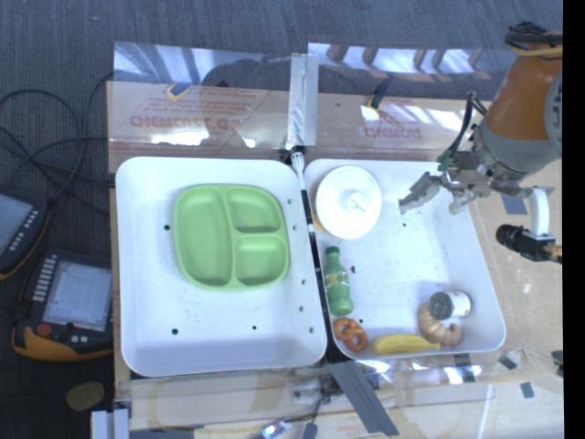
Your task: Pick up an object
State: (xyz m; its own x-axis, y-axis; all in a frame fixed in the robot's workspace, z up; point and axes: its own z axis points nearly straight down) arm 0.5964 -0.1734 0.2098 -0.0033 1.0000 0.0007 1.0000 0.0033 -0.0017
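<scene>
Camera view: jaws [437, 190] parted wide, nothing between, touching nothing, hovering over right bin [475, 245]. White lid [348, 201] just beside jaws, toward divider. Green bottle [337, 280], orange piece [350, 335], banana [407, 344], pastry [441, 326], small can [448, 305] well apart, gathered at near wall, likely targets. Green divided plate [232, 236] far off, in left bin [137, 273] on desk.

Two white bins [137, 337] are set side by side on the worktop [530, 318]. Black cables [46, 144] and a pendant [64, 305] are seen on the grey floor [274, 7].
</scene>
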